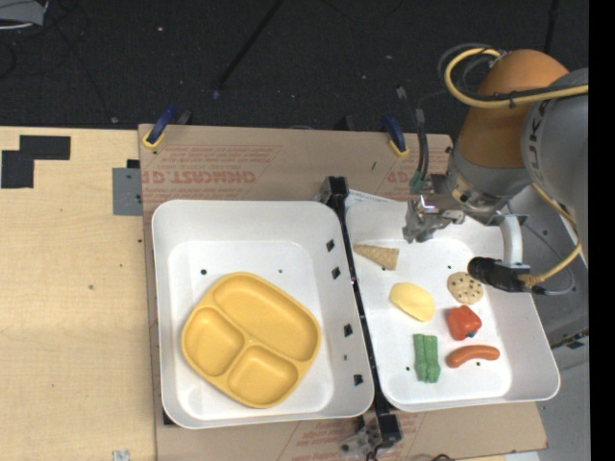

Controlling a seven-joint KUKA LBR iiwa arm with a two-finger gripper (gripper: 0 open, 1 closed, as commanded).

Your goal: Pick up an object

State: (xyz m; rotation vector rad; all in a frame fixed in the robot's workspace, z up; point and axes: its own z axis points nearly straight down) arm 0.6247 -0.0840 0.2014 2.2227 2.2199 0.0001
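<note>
Camera view: sausage [472,355] lengthwise left-right.

Even overhead light is brightening both bins [252,217], casting soft short shadows, while the background is staying dim and slightly grainy.

dark floor [240,46] behind a pale wooden bench [67,334].

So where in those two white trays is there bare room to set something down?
Bare floor rings the yellow plate in the left bin. In the right bin, free along the near rim. Crowded around cookie, red pepper, sausage.
</note>
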